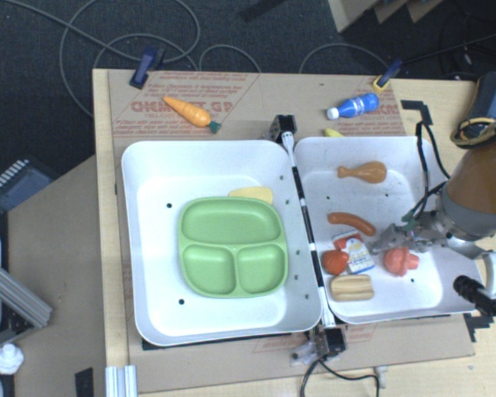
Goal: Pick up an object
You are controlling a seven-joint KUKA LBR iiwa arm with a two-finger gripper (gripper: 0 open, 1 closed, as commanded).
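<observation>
Toy carrot (pixel 189 112) on the bench's (pixel 116 222) back left part, orange with a green tip, beyond the left bin's (pixel 149 304) far rim. In that left bin, a green divided plate (pixel 231 247) near the middle, three compartments, with a pale yellow piece (pixel 251 194) just beyond its far edge, partly hidden by it. Blue and white toy bottle (pixel 355 106) on the bench beyond the right bin's (pixel 422 300) far rim, lying on its side, with a small yellow item (pixel 333 133) near it at that rim.

Inside the right bin: brown toy drumstick (pixel 363 171) toward the far side; red-orange sausage (pixel 351 221) near the middle; below it a red tomato-like piece (pixel 336 262) touching a small white and blue packet (pixel 360 259); toy hot dog in a bun (pixel 351 286) near the bin's near rim; a pink-red toy (pixel 401 260) toward the bin's right side.

Gripper (pixel 390 240) low over the right bin, reaching in from the right edge, tips between the packet and the pink-red toy, just beside the latter. Cannot tell how the tool stands, apart or together; nothing visibly clamped.
</observation>
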